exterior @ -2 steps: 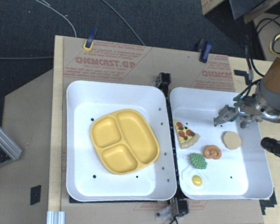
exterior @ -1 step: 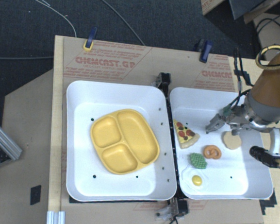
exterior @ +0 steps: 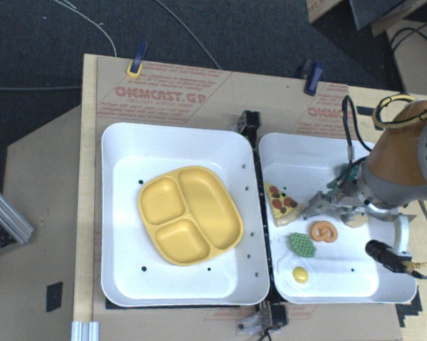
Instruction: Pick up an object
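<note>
The right bin (exterior: 352,286) holds several small toy foods. A pizza slice (exterior: 281,204) lies by its left wall, a brown donut (exterior: 323,231) near the middle, a green leafy piece (exterior: 303,245) below it, and a fried egg (exterior: 300,274) toward the front. My gripper (exterior: 323,205) hangs low over this bin, just right of the pizza slice and just above the donut. The grey and orange arm (exterior: 400,156) behind it covers the bin's right part. Nothing shows in the gripper's grasp.
A yellow three-compartment plate (exterior: 189,214) lies in the left bin (exterior: 116,269). A black divider (exterior: 258,207) runs between the two bins. Cables (exterior: 349,122) trail off the arm over the right bin's back edge, and a black connector (exterior: 384,255) sticks out by its right side.
</note>
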Available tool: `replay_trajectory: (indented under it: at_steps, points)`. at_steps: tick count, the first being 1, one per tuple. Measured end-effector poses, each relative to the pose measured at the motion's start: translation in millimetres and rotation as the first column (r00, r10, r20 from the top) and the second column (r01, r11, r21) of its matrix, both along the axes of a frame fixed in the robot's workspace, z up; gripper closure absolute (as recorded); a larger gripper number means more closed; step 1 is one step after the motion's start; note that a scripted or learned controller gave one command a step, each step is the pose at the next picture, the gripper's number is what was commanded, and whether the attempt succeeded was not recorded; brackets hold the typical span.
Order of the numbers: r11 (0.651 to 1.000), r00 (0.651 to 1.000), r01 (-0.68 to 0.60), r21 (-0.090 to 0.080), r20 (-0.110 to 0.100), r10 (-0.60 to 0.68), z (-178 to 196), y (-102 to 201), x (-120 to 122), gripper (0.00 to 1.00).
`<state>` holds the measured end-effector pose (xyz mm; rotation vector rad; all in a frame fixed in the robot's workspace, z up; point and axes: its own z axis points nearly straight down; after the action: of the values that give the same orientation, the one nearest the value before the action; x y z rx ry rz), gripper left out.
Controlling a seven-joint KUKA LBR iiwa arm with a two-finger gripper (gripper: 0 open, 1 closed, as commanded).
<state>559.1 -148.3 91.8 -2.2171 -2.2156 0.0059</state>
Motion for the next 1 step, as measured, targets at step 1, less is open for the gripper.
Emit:
replay_trajectory:
  at_steps: [1]
  points:
    - [1.000, 1.000, 0.000, -0.003, 0.008, 0.000, 14.0, -0.5, 2.2, 1.00]
